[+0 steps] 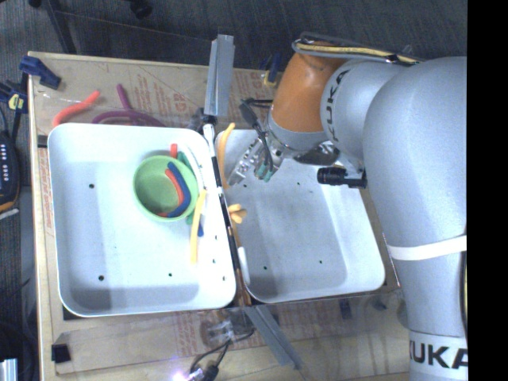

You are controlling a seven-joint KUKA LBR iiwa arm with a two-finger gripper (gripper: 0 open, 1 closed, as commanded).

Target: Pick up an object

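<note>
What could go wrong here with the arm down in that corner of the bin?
The gripper sits in the right bin's far left corner, near the divider wall, so it might clip the rim. The yellow piece leans on that edge and could slip out of reach. Most items lie around the green bowl in the other bin.

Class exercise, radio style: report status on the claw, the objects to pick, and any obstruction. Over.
Claw low over right bin's far left corner. Green bowl with coloured pieces sits in left bin, untouched. Yellow piece beside claw, on the divide. Over.
</note>
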